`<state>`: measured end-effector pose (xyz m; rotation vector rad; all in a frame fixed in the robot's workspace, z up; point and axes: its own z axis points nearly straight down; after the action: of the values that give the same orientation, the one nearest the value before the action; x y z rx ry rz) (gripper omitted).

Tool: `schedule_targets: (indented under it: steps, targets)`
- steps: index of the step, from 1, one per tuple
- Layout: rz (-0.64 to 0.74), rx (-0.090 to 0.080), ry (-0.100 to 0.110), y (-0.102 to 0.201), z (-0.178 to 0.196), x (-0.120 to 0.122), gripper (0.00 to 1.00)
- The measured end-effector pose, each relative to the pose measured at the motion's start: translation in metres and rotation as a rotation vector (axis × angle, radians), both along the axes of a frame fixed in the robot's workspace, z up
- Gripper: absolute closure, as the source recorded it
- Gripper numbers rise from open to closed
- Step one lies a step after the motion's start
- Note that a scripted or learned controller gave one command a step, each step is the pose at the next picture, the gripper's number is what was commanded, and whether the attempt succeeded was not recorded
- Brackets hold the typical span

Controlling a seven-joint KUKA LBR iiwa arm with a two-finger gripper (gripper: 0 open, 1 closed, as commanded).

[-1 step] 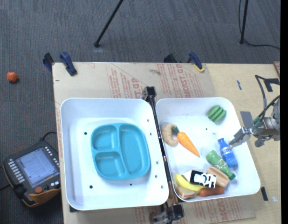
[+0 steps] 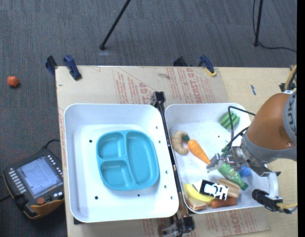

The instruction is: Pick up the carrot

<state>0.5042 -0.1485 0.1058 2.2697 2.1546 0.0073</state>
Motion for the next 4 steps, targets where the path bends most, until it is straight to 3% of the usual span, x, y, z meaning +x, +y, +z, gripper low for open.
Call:
schedule_targets:
  steps: [1,2,3,4]
  targets:
    - [-0.08,0.008,0.015,0.063,-0.019,0.049,0.0]
    - [-0.083,0.01,0.018,0.063,-0.009,0.049,1.0]
    - [-0.483,0.009,0.013,0.082,0.082,0.093,1.0]
    - [-0.524,0.01,0.017,0.062,-0.019,0.037,1.0]
